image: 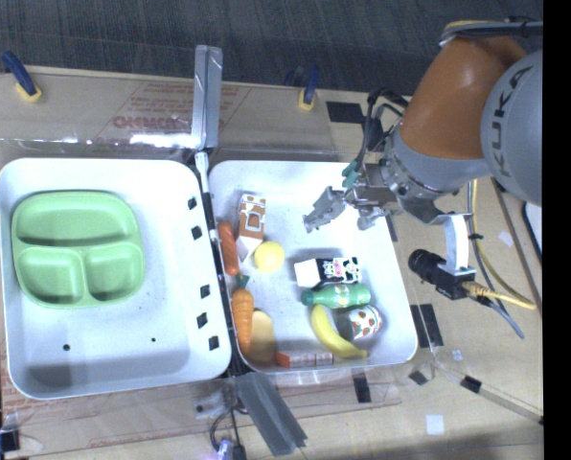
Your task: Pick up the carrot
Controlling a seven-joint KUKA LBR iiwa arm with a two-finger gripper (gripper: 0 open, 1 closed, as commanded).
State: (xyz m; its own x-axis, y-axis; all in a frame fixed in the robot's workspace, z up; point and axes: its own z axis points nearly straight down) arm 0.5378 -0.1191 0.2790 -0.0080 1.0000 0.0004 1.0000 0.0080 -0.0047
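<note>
Carrot is seen lying at the left wall of the right bin, just beside a lemon. The gripper is held above the bin's upper right, fingers spread with nothing between them.

carrot: orange
banana: yellow
tray: pale green
bins: white
bottle: green
carton: black-and-white cow patches
ball: yellow
arm: grey with an orange band

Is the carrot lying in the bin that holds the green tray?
No, the carrot lies along the left wall of the right bin, while the green tray sits in the left bin.
</note>
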